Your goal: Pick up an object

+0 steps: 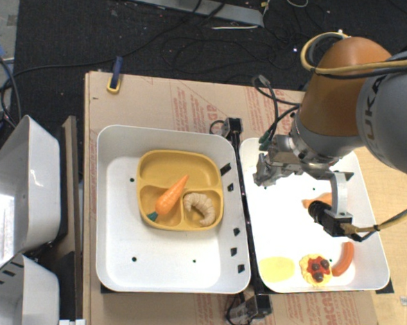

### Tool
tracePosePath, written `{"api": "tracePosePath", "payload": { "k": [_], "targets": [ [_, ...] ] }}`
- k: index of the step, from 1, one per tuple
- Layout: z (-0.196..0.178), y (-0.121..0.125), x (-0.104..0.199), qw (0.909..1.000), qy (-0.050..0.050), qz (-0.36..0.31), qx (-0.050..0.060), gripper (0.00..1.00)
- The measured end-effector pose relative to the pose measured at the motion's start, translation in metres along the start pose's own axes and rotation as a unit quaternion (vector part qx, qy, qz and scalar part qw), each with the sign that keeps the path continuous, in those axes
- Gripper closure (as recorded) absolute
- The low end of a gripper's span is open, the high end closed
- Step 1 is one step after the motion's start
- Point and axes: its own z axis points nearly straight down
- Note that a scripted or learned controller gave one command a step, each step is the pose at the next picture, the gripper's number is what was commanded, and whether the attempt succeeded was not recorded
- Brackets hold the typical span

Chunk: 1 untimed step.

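Note:
My gripper (264, 175) hangs over the upper left part of the right bin (289, 234), close to the divider between the bins, with bare white floor under it. Along that bin's front lie a flat yellow disc (277, 268), a small toy pizza (316, 267) and a red-orange sausage (343, 258). An orange piece (310, 203) shows partly behind a black part mounted on the arm. In the left bin (113, 256) a yellow divided plate (158, 165) holds a toy carrot (171, 195) and a pale shrimp (201, 207).
The grey arm with its orange band (345, 71) covers the right bin's upper right part. Cables run across the dark floor behind the bench. A blue-and-yellow clamp (115, 76) sits at the board's back left corner. White containers (17, 194) stand to the left.

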Motion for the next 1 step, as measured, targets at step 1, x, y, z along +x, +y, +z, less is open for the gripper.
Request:
{"api": "tracePosePath", "payload": {
  "k": [1],
  "targets": [
    [-0.0008,0.0132,0.0474,1.0,0.0,0.0,0.0,1.0]
  ]
}}
